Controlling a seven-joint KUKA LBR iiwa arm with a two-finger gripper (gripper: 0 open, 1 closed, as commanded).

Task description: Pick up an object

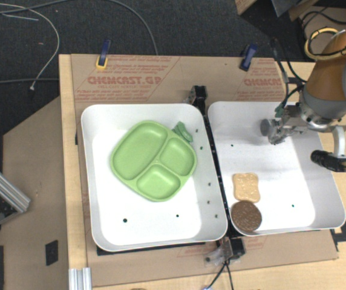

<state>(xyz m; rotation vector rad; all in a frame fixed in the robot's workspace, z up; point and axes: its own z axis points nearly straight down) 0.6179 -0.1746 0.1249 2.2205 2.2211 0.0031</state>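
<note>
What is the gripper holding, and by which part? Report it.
Nothing. The gripper hangs over bare floor of the right bin, apart from the toast and the brown disc.

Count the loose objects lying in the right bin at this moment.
2: a tan toast-like piece near the bin's front left, and a round brown disc just in front of it, at the front edge. Nothing appears hidden.

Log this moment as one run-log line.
claw: over right bin, far end | toast, cookie: near corner, untouched | green plate: left bin
</note>
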